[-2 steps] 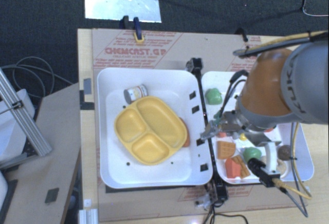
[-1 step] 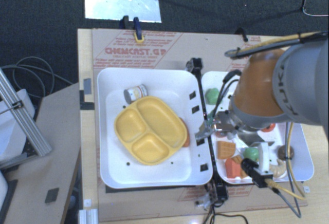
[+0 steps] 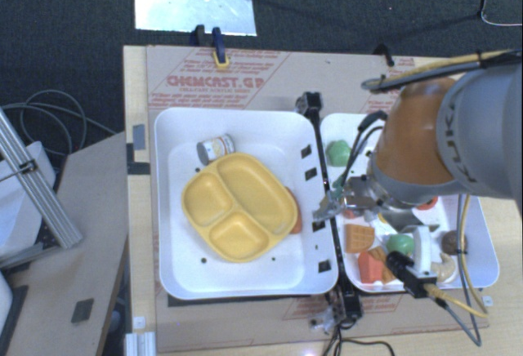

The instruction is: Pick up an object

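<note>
The right bin holds several small toy foods: a green piece at its far left, an orange waffle-like square, a red-orange piece, a green ball and a brown piece. My gripper hangs low at the divider between the two bins, just above the waffle square and below the green piece. The bulky orange-banded wrist hides much of the right bin. Nothing can be seen held in the gripper.
In the left bin lie a yellow divided plate and a small jar on its side behind it. Black clips line the divider. Cables trail over the right bin's near corner.
</note>
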Controlling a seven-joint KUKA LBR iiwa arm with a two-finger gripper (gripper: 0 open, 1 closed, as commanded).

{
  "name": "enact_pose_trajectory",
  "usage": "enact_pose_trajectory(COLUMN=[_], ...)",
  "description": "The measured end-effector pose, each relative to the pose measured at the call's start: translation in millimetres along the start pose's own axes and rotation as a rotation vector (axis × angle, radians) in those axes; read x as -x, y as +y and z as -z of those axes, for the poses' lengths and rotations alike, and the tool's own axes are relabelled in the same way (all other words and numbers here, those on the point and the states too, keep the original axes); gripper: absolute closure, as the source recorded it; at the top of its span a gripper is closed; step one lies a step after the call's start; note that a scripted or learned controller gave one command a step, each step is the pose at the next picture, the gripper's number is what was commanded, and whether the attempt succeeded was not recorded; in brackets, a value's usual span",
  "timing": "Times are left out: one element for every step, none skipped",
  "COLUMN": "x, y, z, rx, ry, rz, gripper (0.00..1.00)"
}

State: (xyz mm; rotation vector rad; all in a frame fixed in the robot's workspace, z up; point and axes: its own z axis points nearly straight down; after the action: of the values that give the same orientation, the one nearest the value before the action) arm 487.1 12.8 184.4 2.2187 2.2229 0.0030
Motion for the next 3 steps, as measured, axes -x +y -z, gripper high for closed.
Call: enact_pose_trajectory(x=[-2.1, -16.2, -15.5], y=[-0.1, -0.3, -0.2], z=[0.0, -0.1, -0.1], rx=[0.000, 0.000, 0.000], ry=[0.000, 0.001, 0.001], rz=[0.001, 0.005, 0.002], gripper=[0.00, 0.00, 0.00])
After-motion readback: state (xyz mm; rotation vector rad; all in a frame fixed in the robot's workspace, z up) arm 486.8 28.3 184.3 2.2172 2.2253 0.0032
